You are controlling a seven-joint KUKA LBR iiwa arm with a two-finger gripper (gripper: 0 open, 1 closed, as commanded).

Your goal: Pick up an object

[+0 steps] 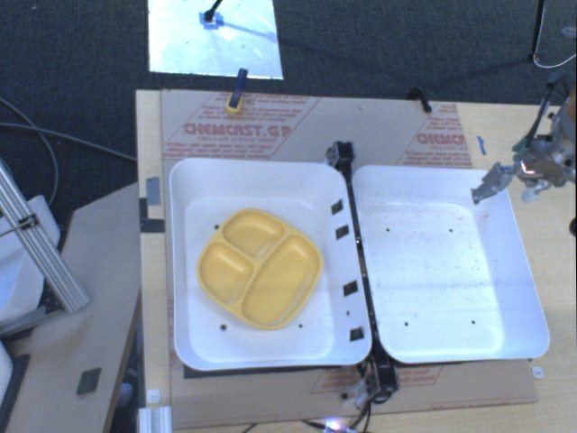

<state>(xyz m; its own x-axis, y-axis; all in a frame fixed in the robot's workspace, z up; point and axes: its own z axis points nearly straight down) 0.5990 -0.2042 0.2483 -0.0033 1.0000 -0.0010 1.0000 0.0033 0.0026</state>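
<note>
A yellow plate [260, 267] with three compartments lies flat in the left white bin [189, 188], a little left of its middle. My gripper [509, 188] hangs over the far right corner of the right white bin [451, 332], well away from the plate. It is open, with nothing between its fingers. The rest of the arm runs off the view's right edge.
Black clips [347, 260] line the seam between the two bins. A small yellow and blue tool [237, 93] lies on the cardboard behind the left bin. A shiny sheet [215, 25] lies on the floor beyond, and an aluminium bar [36, 242] stands at far left.
</note>
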